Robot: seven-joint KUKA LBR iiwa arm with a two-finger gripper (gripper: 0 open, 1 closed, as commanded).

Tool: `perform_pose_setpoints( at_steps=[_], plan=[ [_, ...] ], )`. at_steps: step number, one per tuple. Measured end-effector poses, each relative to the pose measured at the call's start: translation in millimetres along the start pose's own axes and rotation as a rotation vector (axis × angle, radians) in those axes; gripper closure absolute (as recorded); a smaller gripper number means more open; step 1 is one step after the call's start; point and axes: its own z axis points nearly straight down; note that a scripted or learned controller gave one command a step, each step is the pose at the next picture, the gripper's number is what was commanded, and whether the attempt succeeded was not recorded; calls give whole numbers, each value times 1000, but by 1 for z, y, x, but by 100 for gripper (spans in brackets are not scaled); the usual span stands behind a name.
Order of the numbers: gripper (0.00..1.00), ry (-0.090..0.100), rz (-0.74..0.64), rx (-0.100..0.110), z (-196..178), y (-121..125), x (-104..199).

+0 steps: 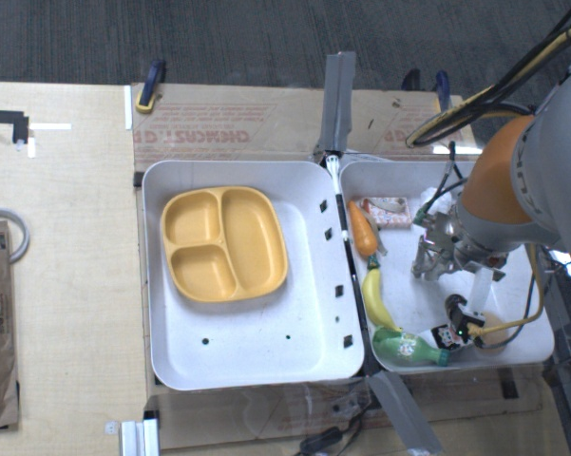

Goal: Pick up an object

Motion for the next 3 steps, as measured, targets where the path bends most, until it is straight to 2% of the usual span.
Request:
perform_pose_setpoints(
  at_steps=[1,2,3],
  plan=[
    [100,0,-92,0,-1,47,31],
    [100,1,-277,1,0,-23,11],
    [100,0,-354,-2,-1,28,6]
  ],
)
